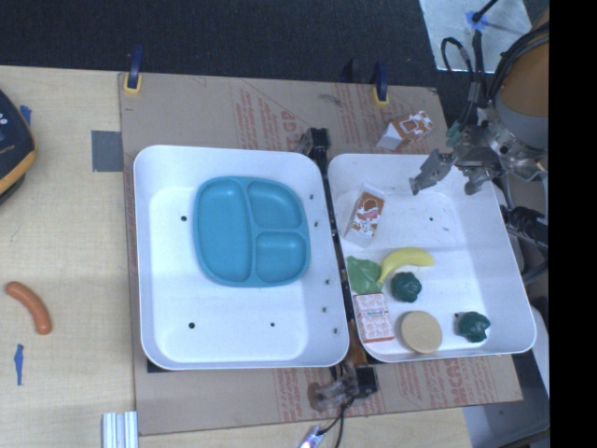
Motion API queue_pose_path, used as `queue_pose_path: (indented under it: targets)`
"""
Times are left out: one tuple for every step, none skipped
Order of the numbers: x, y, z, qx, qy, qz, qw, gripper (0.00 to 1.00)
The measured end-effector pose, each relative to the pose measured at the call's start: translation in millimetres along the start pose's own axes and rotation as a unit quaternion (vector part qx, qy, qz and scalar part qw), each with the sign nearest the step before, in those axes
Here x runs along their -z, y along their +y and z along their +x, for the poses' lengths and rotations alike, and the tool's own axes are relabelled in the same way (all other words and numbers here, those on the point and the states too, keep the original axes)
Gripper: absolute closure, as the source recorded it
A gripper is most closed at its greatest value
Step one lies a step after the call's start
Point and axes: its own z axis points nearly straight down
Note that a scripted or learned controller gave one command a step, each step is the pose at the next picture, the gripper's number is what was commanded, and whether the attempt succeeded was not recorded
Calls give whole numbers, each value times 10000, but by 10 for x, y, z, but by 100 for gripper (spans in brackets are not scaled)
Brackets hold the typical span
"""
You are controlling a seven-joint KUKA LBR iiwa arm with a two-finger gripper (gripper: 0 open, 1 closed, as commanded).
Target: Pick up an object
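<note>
Far left on the bench, a toy sausage (29, 306), well apart from both bins. In the left bin (159, 250), a blue divided plate (250, 230), lying flat. In the right bin (490, 250), from its left side: a small printed packet (366, 215) up near the dividing wall, a green leaf-shaped piece (363, 273), a red-and-white card (372, 317), a yellow banana (406, 260), a dark green lump (406, 287), a round tan disc (421, 330), and another dark green lump (473, 325) near the bottom right corner. Above the bin's upper right, the gripper (450, 171), fingers spread and holding nothing. Nearest candidate likely the packet: flat, glossy-looking, white with red and brown print. Risks from here: fingers sliding off so thin a piece, or closing over bare bin floor; lower down, crowding of banana, leaf and lump inviting a nudge or a double grab.
</note>
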Motion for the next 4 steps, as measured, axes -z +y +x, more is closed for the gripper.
queue_pose_path:
  targets:
    - [-1510, -573, 108, 0, -9, -7, 10000, 0]
    - [-1555, 101, 286, 0, -2, -7, 10000, 0]
    - [-1454, 98, 271, 11, -10, 3, 10000, 100]
    - [-556, -493, 871, 8, -1, 1, 10000, 100]
